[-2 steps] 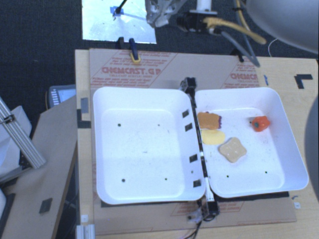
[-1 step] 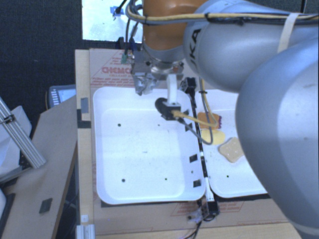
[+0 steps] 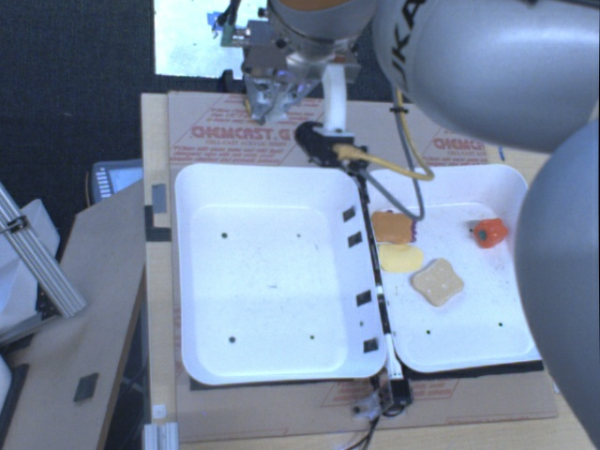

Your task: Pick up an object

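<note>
While the grey arm with an orange band (image 3: 487, 54) reaches in from the right across the top of the view, its jaws hang over the brown cardboard sheet with red lettering (image 3: 216, 131). They are just beyond the far rim of the left shallow white bin (image 3: 272, 279) and well apart from everything that could be picked. Whether the jaws are parted or pressed together I cannot tell, since they show as a small cluster of pale metal seen from above at a slant. All four loose things lie in the right shallow white bin (image 3: 469, 331), gathered in its far half. An orange-brown rectangular block (image 3: 392, 227) sits close to the divide between the two bins. A pale yellow flat disc (image 3: 401, 259) lies just in front of it, the two touching or nearly so. A tan square slice shaped like toast (image 3: 437, 282) rests just beside the disc, toward the near right. A small orange-red rounded piece with a green spot (image 3: 487, 233) lies further right, apart from the other three and close to where the arm crosses over the bin. Both bins sit side by side on the cardboard, which lies on the pale worktop (image 3: 112, 279).
</note>
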### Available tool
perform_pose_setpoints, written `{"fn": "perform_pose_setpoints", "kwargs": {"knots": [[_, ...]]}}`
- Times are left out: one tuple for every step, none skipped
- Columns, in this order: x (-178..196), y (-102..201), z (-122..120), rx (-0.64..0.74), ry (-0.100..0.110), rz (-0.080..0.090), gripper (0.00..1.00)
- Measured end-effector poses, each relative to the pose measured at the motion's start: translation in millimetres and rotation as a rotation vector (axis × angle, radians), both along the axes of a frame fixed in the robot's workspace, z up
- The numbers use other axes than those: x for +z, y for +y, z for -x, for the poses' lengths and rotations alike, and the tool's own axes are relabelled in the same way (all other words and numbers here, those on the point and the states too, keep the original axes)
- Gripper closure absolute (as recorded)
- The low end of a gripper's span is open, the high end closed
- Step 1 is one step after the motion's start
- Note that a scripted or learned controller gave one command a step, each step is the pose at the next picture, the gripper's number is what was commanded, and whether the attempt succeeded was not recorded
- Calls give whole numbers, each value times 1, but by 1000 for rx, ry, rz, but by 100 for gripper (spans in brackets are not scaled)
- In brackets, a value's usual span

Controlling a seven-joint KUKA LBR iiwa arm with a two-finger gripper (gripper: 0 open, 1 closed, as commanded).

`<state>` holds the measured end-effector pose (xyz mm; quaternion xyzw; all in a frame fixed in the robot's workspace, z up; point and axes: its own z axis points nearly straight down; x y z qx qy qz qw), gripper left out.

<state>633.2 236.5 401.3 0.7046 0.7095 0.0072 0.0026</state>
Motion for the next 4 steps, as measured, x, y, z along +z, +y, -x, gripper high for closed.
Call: {"fn": "perform_pose_setpoints", "kwargs": {"knots": [[145, -3, -15, -2, -5, 0, 100], [134, -2, -36, -5, 11, 5, 100], [134, -2, -35, -4, 12, 6, 0], [146, -2, -35, 0, 9, 5, 100]]}}
